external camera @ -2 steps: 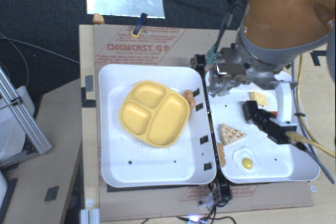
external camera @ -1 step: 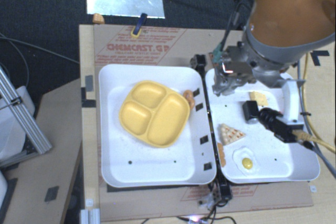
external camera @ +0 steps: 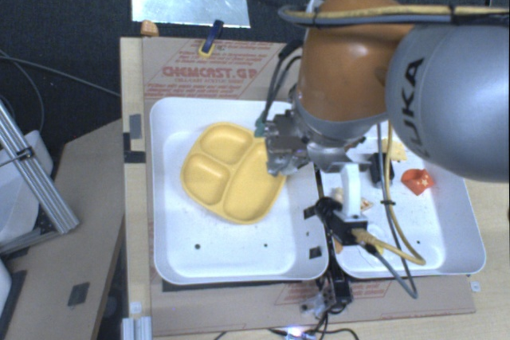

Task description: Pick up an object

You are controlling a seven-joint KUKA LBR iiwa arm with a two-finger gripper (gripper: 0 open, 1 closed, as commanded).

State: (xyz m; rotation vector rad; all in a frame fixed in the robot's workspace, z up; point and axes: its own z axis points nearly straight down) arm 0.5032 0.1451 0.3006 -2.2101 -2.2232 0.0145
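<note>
Robot arm (external camera: pixel 446 84), grey and orange, hangs over the right edge of the yellow plate (external camera: pixel 227 171). Holding that divided plate is the left bin (external camera: pixel 171 251); the right bin (external camera: pixel 456 251) adjoins it, right of the plate. At the plate's right rim sits the gripper (external camera: pixel 280 154), and whether it is wide or narrow cannot be told. Well right of the plate, in the right bin, lies a small red object (external camera: pixel 416 181).

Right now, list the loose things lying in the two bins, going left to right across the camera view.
yellow divided plate → pale yellow piece → red-orange object
</note>
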